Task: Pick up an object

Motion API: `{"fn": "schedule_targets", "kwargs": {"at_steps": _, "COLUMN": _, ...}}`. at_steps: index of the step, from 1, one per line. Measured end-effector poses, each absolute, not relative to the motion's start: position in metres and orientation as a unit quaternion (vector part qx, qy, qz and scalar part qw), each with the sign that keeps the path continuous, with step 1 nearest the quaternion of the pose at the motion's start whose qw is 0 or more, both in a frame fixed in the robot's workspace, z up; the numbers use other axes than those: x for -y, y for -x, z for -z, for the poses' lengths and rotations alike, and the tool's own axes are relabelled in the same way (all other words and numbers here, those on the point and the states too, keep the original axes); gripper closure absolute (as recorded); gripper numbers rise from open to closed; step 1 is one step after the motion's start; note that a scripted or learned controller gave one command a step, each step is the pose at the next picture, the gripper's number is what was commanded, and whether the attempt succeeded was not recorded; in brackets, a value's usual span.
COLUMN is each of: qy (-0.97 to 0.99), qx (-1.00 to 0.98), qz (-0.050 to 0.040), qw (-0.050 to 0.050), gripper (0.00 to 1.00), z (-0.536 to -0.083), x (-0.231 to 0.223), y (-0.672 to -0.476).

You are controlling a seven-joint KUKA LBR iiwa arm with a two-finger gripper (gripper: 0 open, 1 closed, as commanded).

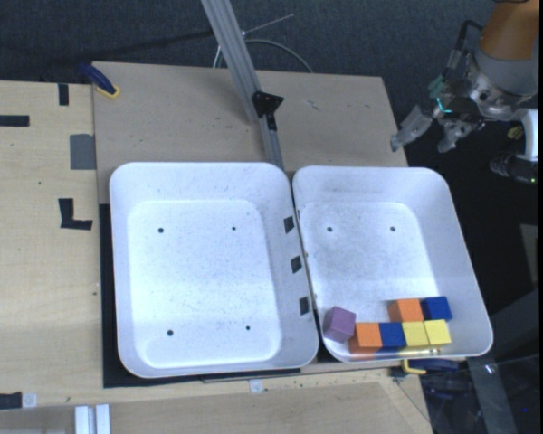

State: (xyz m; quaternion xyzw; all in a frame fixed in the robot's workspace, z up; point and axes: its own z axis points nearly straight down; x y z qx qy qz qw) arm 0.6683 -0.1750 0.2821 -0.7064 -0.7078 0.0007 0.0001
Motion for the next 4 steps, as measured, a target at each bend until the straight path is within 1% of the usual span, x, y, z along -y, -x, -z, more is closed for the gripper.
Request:
{"fn": "schedule_targets", "kwargs": {"at_steps": 1, "qy": 0.706, "qx": 0.708, "qz": -0.0031, "qw": 0.003, "gripper": 0.0, "z": -0.195, "x": 0.174, "y": -0.68}}
{"fn": "schedule_targets", "kwargs": {"at_steps": 2, "qy": 0.707, "qx": 0.708, "qz": -0.0039, "qw": 0.003, "gripper": 0.0, "z": -0.114, "x": 0.133, "y": -0.679}}
{"fn": "schedule_targets", "kwargs": {"at_steps": 3, "qy": 0.709, "qx": 0.705, "qz": -0.0108, "qw": 0.0, "gripper": 0.0, "z": -0.094, "x": 0.112, "y": -0.679}}
{"fn": "schedule_targets", "kwargs": {"at_steps": 4, "qy": 0.709, "qx": 0.705, "qz": -0.011, "qw": 0.002, "gripper": 0.0, "z": -0.091, "x": 0.102, "y": -0.677}}
